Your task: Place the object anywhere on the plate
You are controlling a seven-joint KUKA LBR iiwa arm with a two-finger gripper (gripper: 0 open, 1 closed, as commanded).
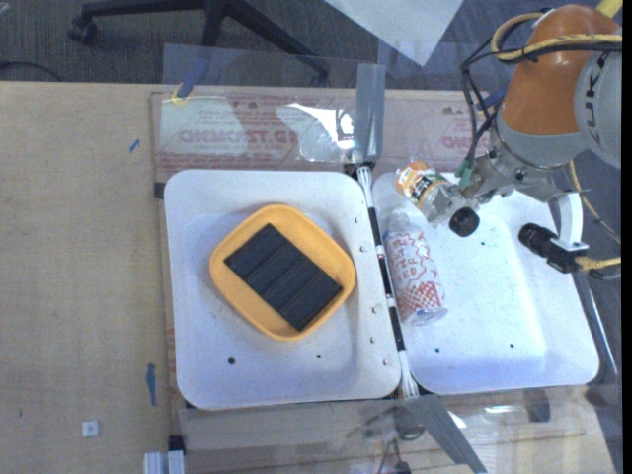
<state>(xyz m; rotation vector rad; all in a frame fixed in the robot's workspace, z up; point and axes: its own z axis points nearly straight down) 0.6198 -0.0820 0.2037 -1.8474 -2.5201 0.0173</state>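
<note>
Over the right bin (513,334), a small orange-labelled bottle (419,185) is pinched by the pincer (441,197) and could be dropped short of the yellow plate (229,275).

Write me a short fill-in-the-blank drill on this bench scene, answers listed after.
1. The plate sits in the ____ bin.
2. The plate's colour is ____.
3. A ____ slab lies on the plate.
4. The bottle lies along the ____ edge of the right bin, below the claw.

Answers: left; yellow; black; left
</note>
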